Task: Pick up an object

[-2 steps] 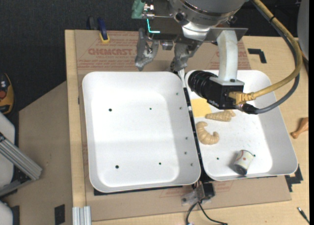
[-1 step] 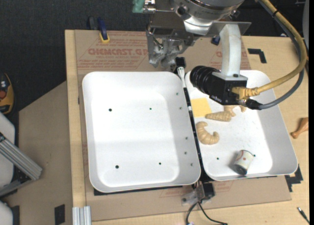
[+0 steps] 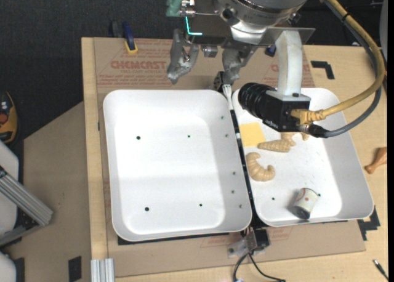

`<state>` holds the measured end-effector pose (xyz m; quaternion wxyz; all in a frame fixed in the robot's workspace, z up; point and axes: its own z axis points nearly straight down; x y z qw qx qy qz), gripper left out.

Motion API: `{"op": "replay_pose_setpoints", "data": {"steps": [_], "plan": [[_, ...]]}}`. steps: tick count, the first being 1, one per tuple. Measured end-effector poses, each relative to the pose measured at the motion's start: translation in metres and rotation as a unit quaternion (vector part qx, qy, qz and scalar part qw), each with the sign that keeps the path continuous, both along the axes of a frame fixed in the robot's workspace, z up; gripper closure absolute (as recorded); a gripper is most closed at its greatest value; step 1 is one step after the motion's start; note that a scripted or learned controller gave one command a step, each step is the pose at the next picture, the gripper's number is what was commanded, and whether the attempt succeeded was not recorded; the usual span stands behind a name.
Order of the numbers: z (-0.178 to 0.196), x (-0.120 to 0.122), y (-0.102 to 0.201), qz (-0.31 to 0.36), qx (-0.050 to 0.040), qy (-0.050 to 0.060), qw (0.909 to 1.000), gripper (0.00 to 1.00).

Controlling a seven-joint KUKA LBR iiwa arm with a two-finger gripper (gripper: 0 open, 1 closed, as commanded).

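In the right bin (image 3: 345, 170) lie a flat yellow square (image 3: 251, 133), a tan ridged piece (image 3: 277, 146), a curled tan piece (image 3: 260, 167) and a small white and grey cylinder (image 3: 305, 202). My gripper (image 3: 203, 70) hangs at the far rim of the left bin (image 3: 166, 170), over the brown board near the divide between the bins. It is open: one finger (image 3: 178, 65) points down to the left, the other sits by the divide, and nothing is between them. The objects lie nearer the camera and to the right of it.
A black cylindrical unit (image 3: 266, 106) with tan cables, mounted on the arm, overhangs the far part of the right bin. A blue and yellow clamp (image 3: 129, 37) sits at the board's far left. A brown object (image 3: 375, 162) lies outside the right bin.
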<state>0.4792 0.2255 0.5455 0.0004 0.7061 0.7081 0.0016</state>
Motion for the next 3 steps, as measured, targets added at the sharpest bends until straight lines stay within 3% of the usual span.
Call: {"op": "replay_pose_setpoints", "data": {"steps": [1,2,3], "plan": [[0.011,0.0,0.001,0.001,0.0011,-0.002,1.0,1.0],[0.01,0.0,0.001,0.001,0.0007,-0.001,1.0,0.0],[0.021,0.0,0.002,0.001,0.0016,-0.004,1.0,1.0]]}}
